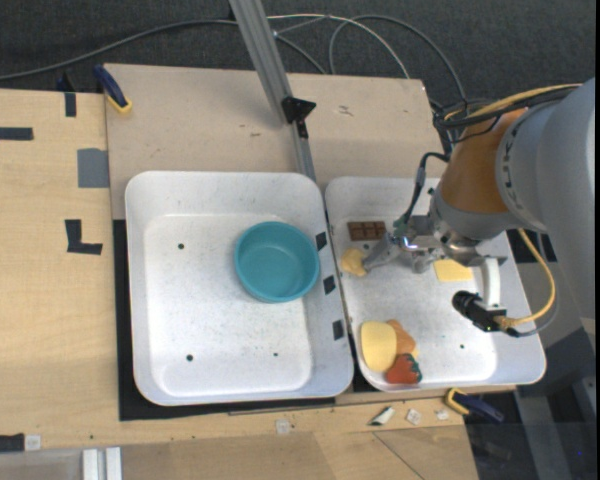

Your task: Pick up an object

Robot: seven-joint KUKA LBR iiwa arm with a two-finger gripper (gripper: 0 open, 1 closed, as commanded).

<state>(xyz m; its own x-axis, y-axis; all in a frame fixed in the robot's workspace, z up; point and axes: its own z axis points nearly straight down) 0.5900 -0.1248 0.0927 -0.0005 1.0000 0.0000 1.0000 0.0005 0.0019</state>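
The arm is reaching in over the right bin [520, 363], and its gripper [382, 256] is sitting low in that bin's upper left part; whether it is apart or together cannot be told from this slanted view. Taking the gripper as landmark: a small pale yellow piece [353, 262] is lying just to its left, touching or nearly touching the tip, and looks the likeliest thing to be picked, though nothing is showing between the gripper's tips. A brown chocolate-like bar [366, 231] is lying just above the gripper, flat on the bin floor. A flat yellow block [451, 270] is lying to its right, partly under the wrist. Well below the gripper, near the bin's lower edge, a yellow rounded item [378, 344] is resting against an orange piece and a red strawberry-like toy [404, 370]. Far to the left, in the left bin [170, 308], a teal bowl [276, 260] is standing upright. Judgement on handling: the pale yellow piece is probably light, stiff toy plastic with a smooth, somewhat slippery skin, not fragile; being small and low, it is likely to skid along the white floor if nudged on one side. A hold across its narrow middle, pressed down close to the floor, seems best. The brown bar is thin and flat, so it would be hard to get under.
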